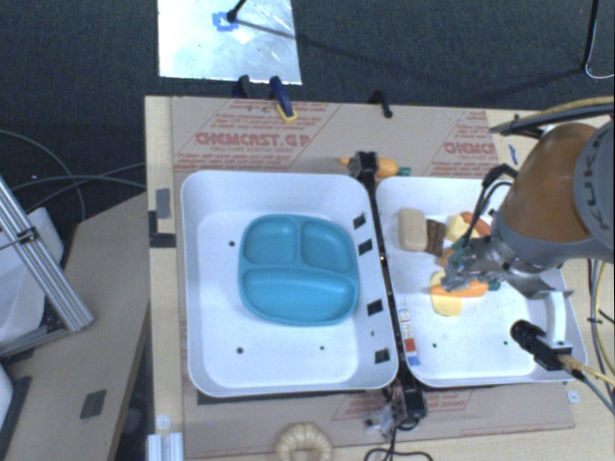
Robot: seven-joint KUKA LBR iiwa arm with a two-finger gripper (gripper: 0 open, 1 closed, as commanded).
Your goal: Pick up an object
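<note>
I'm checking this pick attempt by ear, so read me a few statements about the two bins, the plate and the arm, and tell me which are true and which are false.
1. The blue divided plate lies in the left bin. True.
2. The arm reaches over the left bin. False: it is over the right bin.
3. The gripper is down among a cluster of small food-like items. True.
4. The beige block lies on the blue plate. False: it lies in the right bin, near the divider.
5. The plate has three compartments. True.
</note>
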